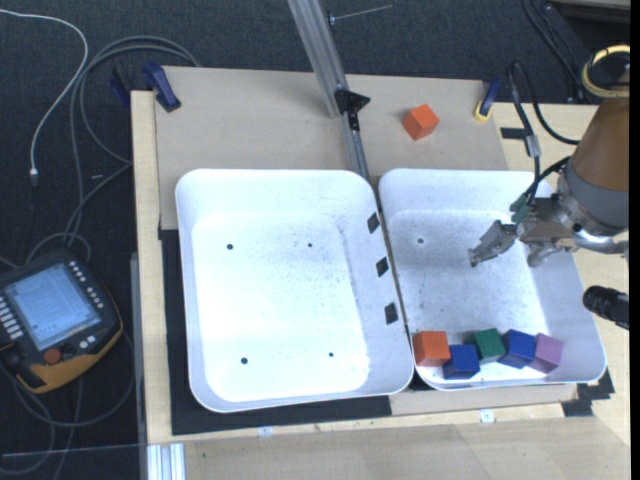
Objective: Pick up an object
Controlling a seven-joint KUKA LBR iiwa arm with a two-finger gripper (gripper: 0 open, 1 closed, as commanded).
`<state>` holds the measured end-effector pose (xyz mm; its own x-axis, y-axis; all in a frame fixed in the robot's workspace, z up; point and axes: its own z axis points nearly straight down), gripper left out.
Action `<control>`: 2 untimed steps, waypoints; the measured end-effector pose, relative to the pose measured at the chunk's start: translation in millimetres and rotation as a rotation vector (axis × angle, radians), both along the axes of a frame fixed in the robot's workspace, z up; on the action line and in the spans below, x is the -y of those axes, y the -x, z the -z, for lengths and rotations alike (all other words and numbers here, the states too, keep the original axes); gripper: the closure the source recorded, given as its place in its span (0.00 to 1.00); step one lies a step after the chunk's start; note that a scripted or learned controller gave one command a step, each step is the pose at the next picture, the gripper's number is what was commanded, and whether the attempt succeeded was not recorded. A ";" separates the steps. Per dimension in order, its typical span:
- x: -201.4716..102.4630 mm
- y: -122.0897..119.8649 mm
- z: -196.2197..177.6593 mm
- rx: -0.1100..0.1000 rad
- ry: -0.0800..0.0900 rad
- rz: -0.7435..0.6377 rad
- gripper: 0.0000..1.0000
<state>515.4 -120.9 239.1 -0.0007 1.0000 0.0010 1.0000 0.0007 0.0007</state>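
On my screen, from the left: a teach pendant point(50, 313) lies on the dark floor beside the bench point(250, 118), its cables trailing up past the corner. Next comes the left bin point(200, 198), one of two shallow white bins set side by side, with the right bin point(430, 198) touching it along the middle. One orange cube point(421, 121) sits alone on the bare bench above the right bin, outside both.

Inside the right bin, five blocks crowd the near wall in a rough row: an orange block point(432, 347), a blue block point(462, 360), a green block point(489, 343), a second blue block point(520, 347) and a purple block point(548, 349). That makes two orange pieces, two blue, one green and one purple (six in all, five of them in a bin).

The gripper point(490, 248) hangs over the middle of the right bin, pointing toward the left, and I cannot tell from this slant whether the jaws stand apart or together; nothing shows between them.

What the pick turns on, as I judge it: the row lies toward the near wall from the jaws, well apart from them, with the green block the most directly below in the picture. The blocks touch or nearly touch, so a descent there risks a finger landing on a neighbour.
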 end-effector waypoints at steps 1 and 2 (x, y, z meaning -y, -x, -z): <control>-6.7 -27.7 114.2 -0.010 -0.002 -0.001 0.00; 8.4 -41.8 79.4 0.004 0.003 0.000 0.00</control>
<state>557.2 -129.3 159.8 -0.0002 1.0000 -0.0016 1.0000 0.0002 0.0047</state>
